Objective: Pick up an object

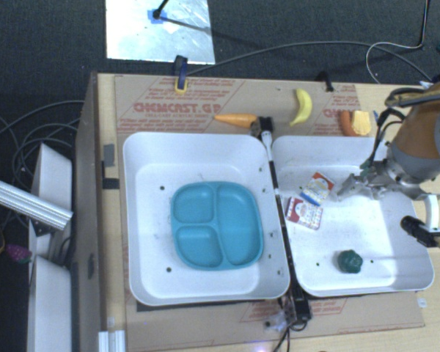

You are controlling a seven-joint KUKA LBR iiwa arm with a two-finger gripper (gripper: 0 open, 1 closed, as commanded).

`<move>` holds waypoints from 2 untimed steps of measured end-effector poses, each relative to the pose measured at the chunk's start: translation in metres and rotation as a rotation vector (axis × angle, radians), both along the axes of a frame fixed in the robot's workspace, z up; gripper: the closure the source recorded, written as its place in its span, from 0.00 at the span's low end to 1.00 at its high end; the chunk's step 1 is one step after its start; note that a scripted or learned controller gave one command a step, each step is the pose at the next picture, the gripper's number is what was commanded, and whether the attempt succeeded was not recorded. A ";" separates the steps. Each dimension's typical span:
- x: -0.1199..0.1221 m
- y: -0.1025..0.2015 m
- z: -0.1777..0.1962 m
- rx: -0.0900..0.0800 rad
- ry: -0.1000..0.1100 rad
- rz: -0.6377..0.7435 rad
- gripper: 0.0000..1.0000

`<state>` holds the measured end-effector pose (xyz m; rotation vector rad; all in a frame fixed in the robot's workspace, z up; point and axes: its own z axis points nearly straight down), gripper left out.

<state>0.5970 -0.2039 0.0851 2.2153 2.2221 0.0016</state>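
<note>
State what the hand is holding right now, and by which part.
Nothing is visibly held. The hand hovers over the right bin, beside the red-and-white packet and apart from it; the green object lies untouched nearer the front.

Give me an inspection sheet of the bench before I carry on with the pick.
Surface: cardboard sheet under two white bins, left bin and right bin, side by side.
Job's things: in the right bin, a dark green lump near the front and two red-and-white packets, one by the divider, one just behind it.
Clutter: blue divided plate in the left bin; carrot, banana and an orange-yellow item on the cardboard behind the bins.
Hand: hand low over the right bin's back half, right of the packets; nothing seen in it.
Cables: black cables on the floor behind the bench.
Surroundings: dark carpet, a shiny foil sheet.
</note>
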 end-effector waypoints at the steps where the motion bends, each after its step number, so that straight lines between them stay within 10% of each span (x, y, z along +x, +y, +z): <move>1: 0.073 0.064 0.000 0.002 -0.001 0.002 0.00; 2: 0.053 0.115 0.000 0.002 0.001 0.003 0.00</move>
